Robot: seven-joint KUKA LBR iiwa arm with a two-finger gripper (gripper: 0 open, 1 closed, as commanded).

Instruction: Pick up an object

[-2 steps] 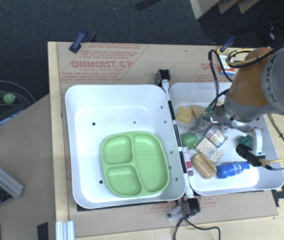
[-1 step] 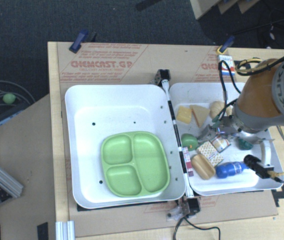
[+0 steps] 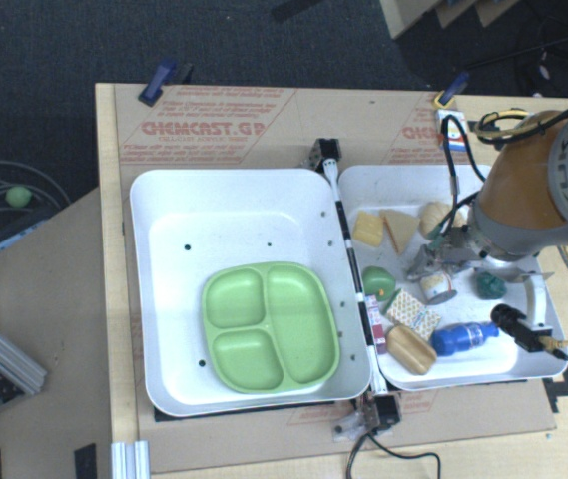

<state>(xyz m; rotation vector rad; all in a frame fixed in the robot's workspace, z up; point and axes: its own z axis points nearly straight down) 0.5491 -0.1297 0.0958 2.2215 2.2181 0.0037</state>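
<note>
You had a wooden bench (image 3: 114, 267) filling most of the frame, its top covered by a brown cardboard sheet (image 3: 264, 123) printed with red lettering along the upper part. Two shallow white bins sat directly on it, side by side and touching at frame centre: the left bin (image 3: 164, 228) at centre left, the right bin (image 3: 463, 369) at centre right. Blue clamps gripped the sheet's upper left corner (image 3: 157, 84) and upper right edge (image 3: 451, 90).
</note>
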